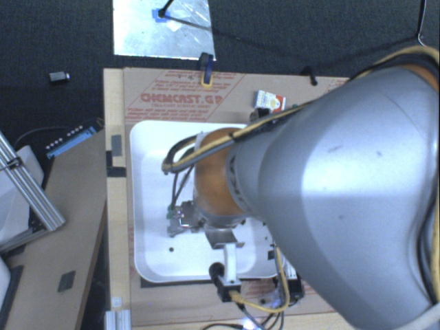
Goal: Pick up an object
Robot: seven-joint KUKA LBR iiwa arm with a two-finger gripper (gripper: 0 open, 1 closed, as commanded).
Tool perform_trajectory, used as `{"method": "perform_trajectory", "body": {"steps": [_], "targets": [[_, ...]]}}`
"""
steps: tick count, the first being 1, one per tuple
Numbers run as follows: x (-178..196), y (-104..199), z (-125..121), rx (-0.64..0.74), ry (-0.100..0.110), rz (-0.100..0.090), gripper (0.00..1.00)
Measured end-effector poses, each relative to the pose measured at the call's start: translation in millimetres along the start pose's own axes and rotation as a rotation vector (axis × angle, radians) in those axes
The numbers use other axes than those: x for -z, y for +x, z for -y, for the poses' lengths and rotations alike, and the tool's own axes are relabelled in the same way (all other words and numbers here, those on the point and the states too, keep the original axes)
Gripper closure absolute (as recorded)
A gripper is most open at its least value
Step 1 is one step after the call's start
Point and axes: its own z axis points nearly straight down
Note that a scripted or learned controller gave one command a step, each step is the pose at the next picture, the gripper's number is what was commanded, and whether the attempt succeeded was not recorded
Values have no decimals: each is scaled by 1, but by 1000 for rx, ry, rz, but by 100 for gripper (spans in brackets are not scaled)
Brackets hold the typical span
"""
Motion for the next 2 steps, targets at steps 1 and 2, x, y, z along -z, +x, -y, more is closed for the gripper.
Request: {"method": "perform_trajectory", "body": {"steps": [1, 2], "targets": [[154, -5, 1, 5, -17, -7, 0], [157, -6, 3, 8, -5, -2, 100]]}}
